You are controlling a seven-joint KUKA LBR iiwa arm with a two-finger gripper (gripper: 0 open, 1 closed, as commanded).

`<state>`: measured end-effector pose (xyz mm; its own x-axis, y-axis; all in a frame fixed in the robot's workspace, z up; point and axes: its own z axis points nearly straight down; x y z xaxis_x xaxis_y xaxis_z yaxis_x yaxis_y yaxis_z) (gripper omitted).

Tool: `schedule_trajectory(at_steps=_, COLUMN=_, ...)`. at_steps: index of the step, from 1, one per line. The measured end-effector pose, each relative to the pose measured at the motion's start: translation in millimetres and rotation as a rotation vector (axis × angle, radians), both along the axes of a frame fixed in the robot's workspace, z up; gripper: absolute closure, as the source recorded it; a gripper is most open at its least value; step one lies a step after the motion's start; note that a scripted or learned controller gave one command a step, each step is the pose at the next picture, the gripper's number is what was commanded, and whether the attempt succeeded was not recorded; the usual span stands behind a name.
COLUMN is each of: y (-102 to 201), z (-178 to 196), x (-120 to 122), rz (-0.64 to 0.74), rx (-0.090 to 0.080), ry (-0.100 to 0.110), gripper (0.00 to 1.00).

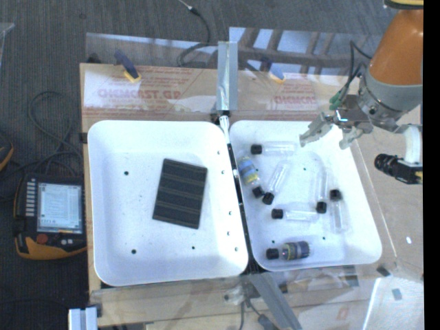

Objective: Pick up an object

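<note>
Hand [332, 134] hung open and empty over the right bin's [364, 249] upper right corner. Clear black-capped vials [276, 179] lay scattered in that bin; a black ribbed block [180, 192] lay in the left bin [110, 263].

You see two bins, the left bin [110, 253] and the right bin [364, 243], in smooth white plastic with a slight sheen. The ribbed pad [180, 193] in the left bin looks matt black, grooved across its face. The vials [278, 177] in the right bin are clear and glossy, fitted with matt black caps. The desk [165, 95] surface behind the bins looks like pale wood or cardboard under a glossy clear sheet. The end effector [333, 133] shows bare grey metal; the arm shell [402, 36] above it is glossy orange.
</note>
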<state>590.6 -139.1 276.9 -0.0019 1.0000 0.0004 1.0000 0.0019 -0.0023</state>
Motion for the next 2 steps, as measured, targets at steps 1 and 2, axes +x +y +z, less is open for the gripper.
schedule_trajectory(at_steps=1, y=-48.2, z=-75.4, x=-56.5, rz=0.022, rx=0.000, ry=0.001, gripper=0.00)
schedule_trajectory(at_steps=2, y=-75.4, z=-181.5, x=-60.7, rz=0.053, rx=0.006, ry=-0.005, gripper=0.00)
